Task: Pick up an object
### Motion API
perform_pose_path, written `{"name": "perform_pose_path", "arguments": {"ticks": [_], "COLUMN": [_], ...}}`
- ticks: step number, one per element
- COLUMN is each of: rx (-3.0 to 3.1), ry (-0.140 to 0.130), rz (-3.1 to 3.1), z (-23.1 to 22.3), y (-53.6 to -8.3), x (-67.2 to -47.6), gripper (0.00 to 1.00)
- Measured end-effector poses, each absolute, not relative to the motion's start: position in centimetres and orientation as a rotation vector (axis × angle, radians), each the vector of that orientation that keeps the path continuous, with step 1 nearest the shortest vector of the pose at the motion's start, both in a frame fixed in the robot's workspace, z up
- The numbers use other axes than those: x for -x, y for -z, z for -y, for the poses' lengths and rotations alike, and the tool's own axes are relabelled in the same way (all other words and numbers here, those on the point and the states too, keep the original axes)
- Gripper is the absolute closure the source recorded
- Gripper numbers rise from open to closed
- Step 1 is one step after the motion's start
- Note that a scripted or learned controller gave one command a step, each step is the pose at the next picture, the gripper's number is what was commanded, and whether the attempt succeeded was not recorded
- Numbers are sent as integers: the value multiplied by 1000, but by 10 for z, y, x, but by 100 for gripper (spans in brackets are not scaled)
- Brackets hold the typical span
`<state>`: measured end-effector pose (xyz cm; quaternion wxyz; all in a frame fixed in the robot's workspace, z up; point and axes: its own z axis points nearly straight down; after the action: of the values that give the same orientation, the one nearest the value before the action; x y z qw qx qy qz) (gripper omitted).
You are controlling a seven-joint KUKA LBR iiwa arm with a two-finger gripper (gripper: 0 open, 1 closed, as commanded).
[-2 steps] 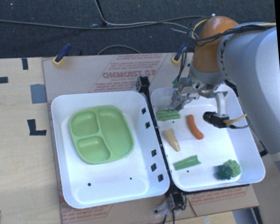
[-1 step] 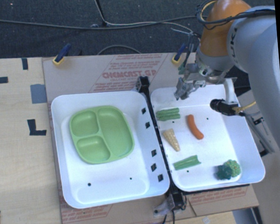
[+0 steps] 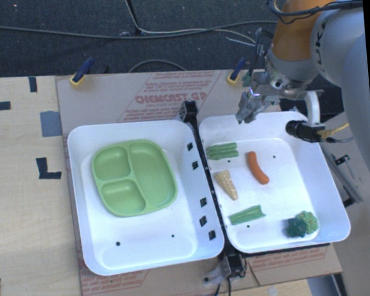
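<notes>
The right bin (image 3: 317, 184) holds several toy foods: a green bean bundle (image 3: 222, 151) near its left wall, an orange sausage (image 3: 258, 168) in the middle, a pale corn piece (image 3: 226, 184), a second green bundle (image 3: 246, 215) lower down, and a broccoli floret (image 3: 301, 225) in the near right corner. My gripper (image 3: 247, 111) hangs over the bin's far edge, above and behind the sausage, with nothing visible between its fingers. The fingers are too small and dark to read.
The left bin (image 3: 90, 236) carries a green sectioned plate (image 3: 134, 177). A black divider with clips (image 3: 204, 187) runs between the bins. Yellow-blue clamps (image 3: 82, 70) sit at the board's far corners, and cables cross the dark floor behind.
</notes>
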<state>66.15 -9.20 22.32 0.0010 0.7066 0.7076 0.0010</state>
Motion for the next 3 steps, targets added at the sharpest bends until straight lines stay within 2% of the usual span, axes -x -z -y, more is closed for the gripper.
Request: {"name": "perform_pose_path", "arguments": {"ticks": [1, 3], "rx": [-2220, -2217], "ry": [0, 1], "rz": [-2223, -2229], "z": [92, -10], "y": [-248, -238], "x": [-662, -653], "gripper": [100, 100]}}
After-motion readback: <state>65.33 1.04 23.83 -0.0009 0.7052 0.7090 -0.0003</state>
